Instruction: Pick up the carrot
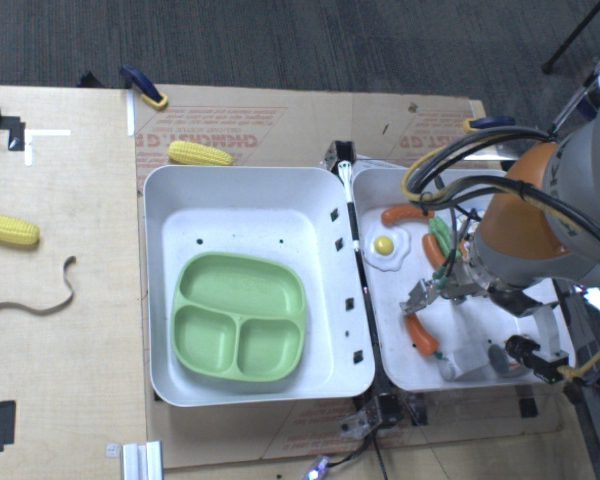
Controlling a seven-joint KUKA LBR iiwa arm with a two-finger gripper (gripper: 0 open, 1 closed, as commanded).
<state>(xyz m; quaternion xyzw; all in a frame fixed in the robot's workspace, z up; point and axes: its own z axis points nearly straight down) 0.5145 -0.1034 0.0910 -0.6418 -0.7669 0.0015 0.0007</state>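
Tool (pixel 420 296) low in the right bin (pixel 395 368)
It hangs just above the carrot (pixel 421 335) at lower right of the frame; its spread I cannot tell.

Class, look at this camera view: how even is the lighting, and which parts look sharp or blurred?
Camera view: light is soft and even, the green plate crisp and without glare; the white bins cast faint shadows; the arm looks slightly soft; small items around the gripper are hard to resolve.
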